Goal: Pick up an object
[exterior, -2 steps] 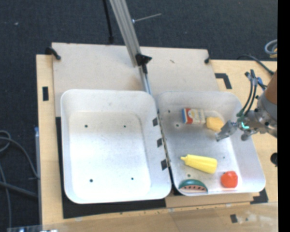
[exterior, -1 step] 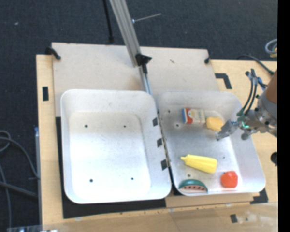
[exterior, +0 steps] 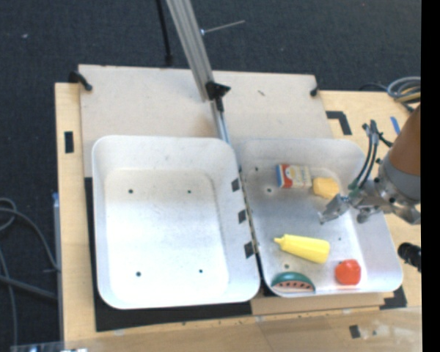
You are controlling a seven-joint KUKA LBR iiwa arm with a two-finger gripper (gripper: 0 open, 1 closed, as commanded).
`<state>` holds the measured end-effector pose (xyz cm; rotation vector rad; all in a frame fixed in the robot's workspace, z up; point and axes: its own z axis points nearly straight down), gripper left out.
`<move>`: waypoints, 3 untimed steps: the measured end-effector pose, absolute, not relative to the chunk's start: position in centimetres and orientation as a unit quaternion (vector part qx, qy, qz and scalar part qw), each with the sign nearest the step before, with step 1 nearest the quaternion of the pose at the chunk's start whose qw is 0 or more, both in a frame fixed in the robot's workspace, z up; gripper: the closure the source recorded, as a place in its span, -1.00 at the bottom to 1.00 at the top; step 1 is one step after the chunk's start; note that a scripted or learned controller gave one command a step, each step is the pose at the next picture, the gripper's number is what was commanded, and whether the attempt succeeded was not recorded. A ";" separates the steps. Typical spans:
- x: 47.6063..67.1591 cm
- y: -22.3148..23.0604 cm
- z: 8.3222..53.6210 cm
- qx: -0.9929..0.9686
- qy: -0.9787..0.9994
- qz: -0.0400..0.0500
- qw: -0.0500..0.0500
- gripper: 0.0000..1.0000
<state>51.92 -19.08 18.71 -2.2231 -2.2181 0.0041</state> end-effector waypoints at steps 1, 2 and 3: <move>51.8 -19.3 12.4 -0.708 -0.706 0.002 0.001 -1.00; 51.8 -19.4 10.0 -0.708 -0.706 0.001 0.000 -1.00; 52.0 -19.5 11.2 -0.711 -0.703 -0.001 -0.003 1.00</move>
